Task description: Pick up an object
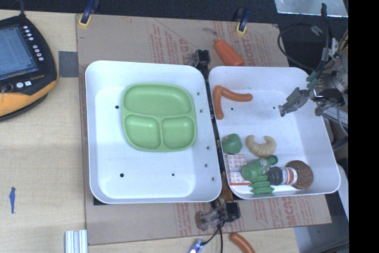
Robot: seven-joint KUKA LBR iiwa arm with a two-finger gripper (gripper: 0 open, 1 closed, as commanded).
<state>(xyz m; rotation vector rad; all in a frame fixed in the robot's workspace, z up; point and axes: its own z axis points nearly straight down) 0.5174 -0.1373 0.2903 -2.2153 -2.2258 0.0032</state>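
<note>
The right bin (308,145) holds several toy foods. An orange-brown sausage (228,96) lies bent at its far left. A green pepper (231,143) and a tan croissant (262,145) sit in the middle. At the front lie a small bottle (283,176), a brown round piece (301,173), green vegetables (256,178) and a printed card (235,164). My gripper (308,105) hangs over the right bin's far right part, open, with nothing between its fingers. It is well to the right of the sausage and above the croissant.
The left bin (106,175) holds a green divided plate (159,117). An orange carrot (228,53) lies outside the bins at the back, and another orange piece (243,241) lies at the front edge. A teach pendant (21,68) rests at far left. Cables (302,44) loop at back right.
</note>
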